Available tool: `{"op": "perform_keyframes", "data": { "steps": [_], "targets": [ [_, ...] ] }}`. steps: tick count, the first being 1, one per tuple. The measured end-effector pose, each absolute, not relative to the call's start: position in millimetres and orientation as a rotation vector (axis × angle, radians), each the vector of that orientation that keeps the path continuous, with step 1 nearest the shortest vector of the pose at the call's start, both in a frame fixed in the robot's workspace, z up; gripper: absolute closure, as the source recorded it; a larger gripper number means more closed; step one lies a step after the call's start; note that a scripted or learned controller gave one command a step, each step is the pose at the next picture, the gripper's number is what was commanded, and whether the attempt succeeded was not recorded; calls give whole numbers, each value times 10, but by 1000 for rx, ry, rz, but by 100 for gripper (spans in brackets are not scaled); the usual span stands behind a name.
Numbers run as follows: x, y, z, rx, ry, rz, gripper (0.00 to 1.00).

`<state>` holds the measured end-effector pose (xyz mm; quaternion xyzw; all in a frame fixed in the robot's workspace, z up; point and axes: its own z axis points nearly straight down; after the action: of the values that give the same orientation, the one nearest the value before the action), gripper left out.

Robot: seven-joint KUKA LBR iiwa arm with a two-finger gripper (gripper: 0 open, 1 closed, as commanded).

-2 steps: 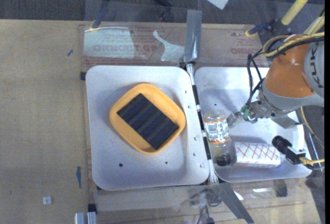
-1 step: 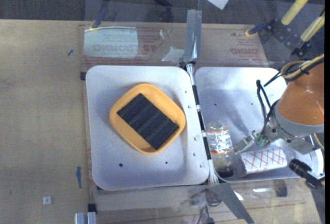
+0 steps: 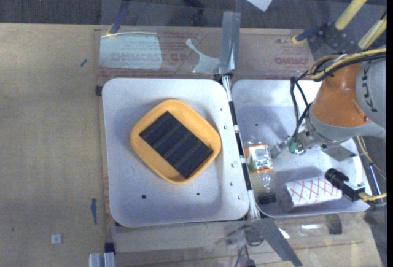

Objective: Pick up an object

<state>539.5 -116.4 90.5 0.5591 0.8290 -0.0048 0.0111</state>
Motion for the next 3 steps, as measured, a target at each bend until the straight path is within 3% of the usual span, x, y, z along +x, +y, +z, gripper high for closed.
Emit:
{"op": "perform_keyframes", "data": {
  "steps": [1,2,3],
  "targets": [
    [5395,-297,1846,1749,2606,1,0],
    [5106,-1025,1066,1762,2596,2,0],
    [5115,-1005,1161,1762,2596,8,100]
  ]
}}
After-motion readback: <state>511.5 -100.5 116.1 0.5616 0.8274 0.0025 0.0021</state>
